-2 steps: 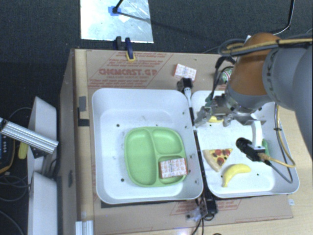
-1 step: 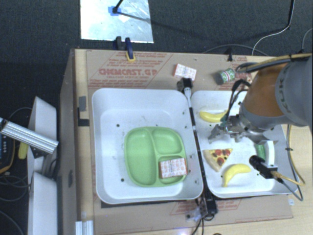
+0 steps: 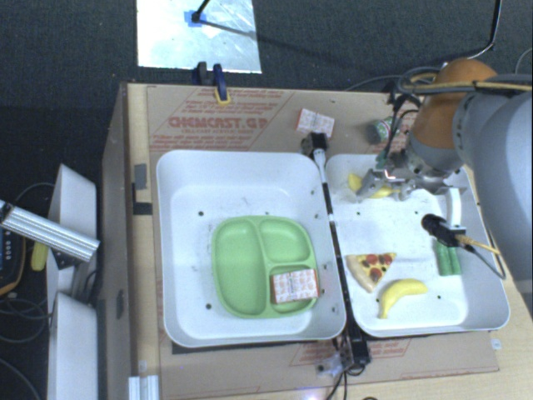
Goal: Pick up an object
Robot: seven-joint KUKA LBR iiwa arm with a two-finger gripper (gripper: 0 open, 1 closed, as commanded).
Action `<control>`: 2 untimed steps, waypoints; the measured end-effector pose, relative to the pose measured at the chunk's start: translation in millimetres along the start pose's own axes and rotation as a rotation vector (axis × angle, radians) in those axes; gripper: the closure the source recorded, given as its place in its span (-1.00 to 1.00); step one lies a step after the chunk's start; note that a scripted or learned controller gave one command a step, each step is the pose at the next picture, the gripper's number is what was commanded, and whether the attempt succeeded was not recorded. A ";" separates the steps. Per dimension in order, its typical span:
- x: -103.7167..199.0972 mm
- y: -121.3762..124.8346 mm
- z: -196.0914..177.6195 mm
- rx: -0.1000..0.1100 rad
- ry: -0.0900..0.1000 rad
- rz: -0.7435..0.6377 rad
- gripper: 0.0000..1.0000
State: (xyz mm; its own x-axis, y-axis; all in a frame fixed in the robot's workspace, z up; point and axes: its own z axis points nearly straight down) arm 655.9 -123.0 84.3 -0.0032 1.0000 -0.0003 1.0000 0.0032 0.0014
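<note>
Nearest the cam, in the right bin (image 3: 487,311), a banana (image 3: 402,294) lies on its side by the front wall, stem end twd the front-left. Just behind it and slightly left is a pizza slice (image 3: 371,267) w/ red dots, flat on the floor, close to the banana but apart from it. A green stick (image 3: 448,261) lies further right, near the bin's right wall, running front to back.

In the left bin (image 3: 187,194) a green plate (image 3: 254,265) w/ three compartments sits front-centre. A small patterned packet (image 3: 295,286) lies in its front-right compartment, edge reaching the plate rim.

Further back in the right bin, the gripper (image 3: 391,187) is low over the rear-left corner, on the grey arm (image 3: 491,132) coming in from the right w/ its orange band (image 3: 454,98) above. A yellow piece (image 3: 365,187) lies right at the gripper's left side, partly hidden by it; can't tell if they touch. Grip state: can't tell from this angle whether it's open or closed, and nothing is clearly seen held.

Behind the bins, on the brown board (image 3: 216,123) w/ red lettering, a small patterned card (image 3: 316,122) lies near the divide btwn the bins. A blue clamp (image 3: 218,77) grips the board's far edge, and a shiny sheet (image 3: 198,23) lies on the dark floor beyond
</note>
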 end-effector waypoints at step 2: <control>-83.7 -83.0 -1.3 0.000 -0.001 0.002 -1.00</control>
State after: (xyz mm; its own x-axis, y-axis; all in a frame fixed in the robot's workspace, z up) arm 573.1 -207.0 85.6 -0.0012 1.0000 -0.0013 1.0000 0.0012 0.0012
